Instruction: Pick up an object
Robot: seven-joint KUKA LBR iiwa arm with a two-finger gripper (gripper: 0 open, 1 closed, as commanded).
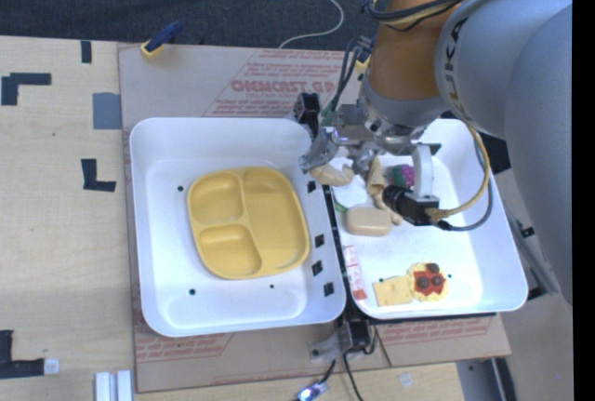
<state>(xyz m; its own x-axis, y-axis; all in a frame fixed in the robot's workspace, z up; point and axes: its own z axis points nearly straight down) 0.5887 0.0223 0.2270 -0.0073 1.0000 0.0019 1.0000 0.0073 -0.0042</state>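
— What's biggest on your surface [56,204]?
— Two white bins: your left bin [158,232] carries a yellow divided plate [247,222]. Cardboard [270,87] beneath reads "CHEMCAST".
— And the end effector [358,168]?
— Low over the right bin [483,260], its opening something you cannot tell. A beige bread-like piece [369,222] lies just below it; a pizza-slice toy [414,285] sits nearer the front rim.

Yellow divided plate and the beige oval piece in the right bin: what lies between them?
In the camera view, between the yellow divided plate and the beige oval piece run the two bins' adjoining white rims, with small black tabs on them. No loose item sits there.
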